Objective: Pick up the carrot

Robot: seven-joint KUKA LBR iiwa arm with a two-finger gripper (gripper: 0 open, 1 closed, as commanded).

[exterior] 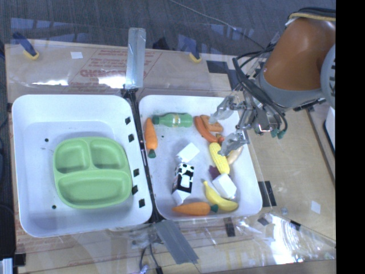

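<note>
You see two white bins side by side. The left bin [25,170] holds a green divided tray [91,173] near its middle. The right bin [254,193] holds the clutter.

There are several carrots. One carrot [150,136] lies along the right bin's left wall at about 10 o'clock from the bin's centre, its green tip toward 6 o'clock. A second carrot [193,209] lies flat along the near wall at 6 o'clock, green end pointing to 3 o'clock. A pair of orange carrot-like pieces [205,128] sits at about 1 o'clock, just beside the gripper.

A green bottle [174,120] lies on its side at 12 o'clock, between the first carrot and the orange pair. A corn cob [218,157] lies at 3 o'clock from the bin's centre, a banana [219,200] curls at 5 o'clock, touching a small white block [224,185]. A black-and-white carton [183,178] sits near the centre, with a white card [188,152] just at its 12 o'clock.

The gripper [227,127] hangs over the bin's upper-right corner, at 2 o'clock. Its jaws look spread: one finger [223,108] sits toward 12 o'clock, the other finger [232,144] toward 6 o'clock over the corn's top end. You see nothing pinched between them.
</note>
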